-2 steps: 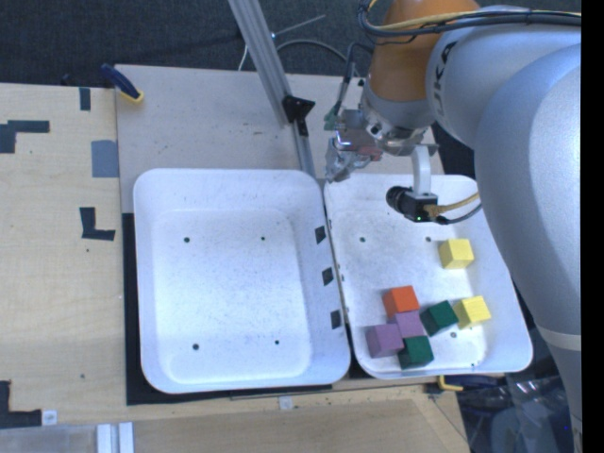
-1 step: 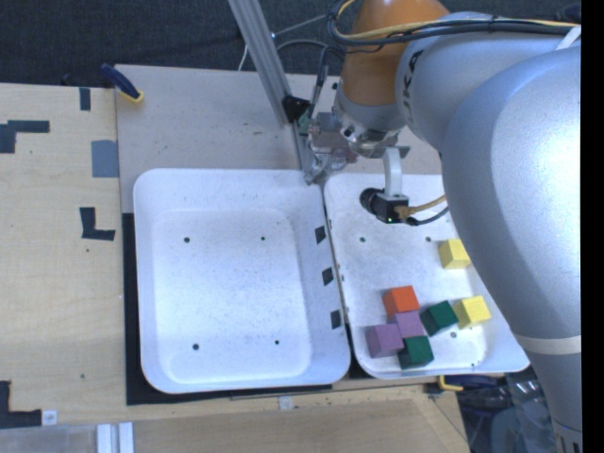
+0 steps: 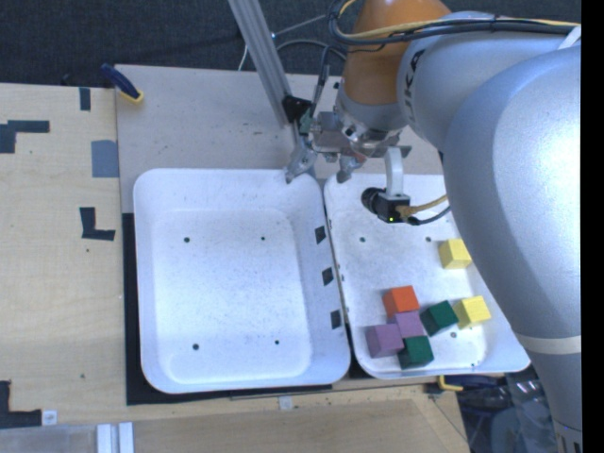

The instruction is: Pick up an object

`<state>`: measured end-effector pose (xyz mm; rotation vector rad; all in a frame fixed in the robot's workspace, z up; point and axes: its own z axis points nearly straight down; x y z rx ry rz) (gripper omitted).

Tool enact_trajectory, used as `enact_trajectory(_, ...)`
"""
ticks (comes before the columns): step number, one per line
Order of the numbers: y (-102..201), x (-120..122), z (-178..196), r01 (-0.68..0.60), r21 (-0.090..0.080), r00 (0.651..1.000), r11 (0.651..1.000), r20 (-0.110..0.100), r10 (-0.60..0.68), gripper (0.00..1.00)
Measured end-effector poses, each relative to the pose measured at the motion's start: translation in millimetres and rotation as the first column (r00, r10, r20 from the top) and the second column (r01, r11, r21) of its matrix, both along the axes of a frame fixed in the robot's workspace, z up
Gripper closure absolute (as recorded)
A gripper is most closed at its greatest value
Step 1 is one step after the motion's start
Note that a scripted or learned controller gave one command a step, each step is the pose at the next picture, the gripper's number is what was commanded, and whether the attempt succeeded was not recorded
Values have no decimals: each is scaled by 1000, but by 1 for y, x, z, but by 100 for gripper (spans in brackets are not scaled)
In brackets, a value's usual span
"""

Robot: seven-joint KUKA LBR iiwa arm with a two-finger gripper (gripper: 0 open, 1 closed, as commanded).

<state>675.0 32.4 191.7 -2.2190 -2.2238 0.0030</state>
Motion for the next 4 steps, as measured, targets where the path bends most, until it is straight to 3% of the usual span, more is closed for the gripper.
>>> enact_trajectory(1, -12, -86, 0, 4, 0, 1000, 1000, -6, -4, 0)
enact_trajectory(2, -29, -143, 40, 3, 2, 1000, 1000, -1, -3, 0)
enact_trajectory(3, -102, -117, 4, 8, -3, 1000, 1000, -2, -8, 0)
enact_trajectory(4, -40, -109, -1, -5, 3, 1000, 1000, 0, 5, 0)
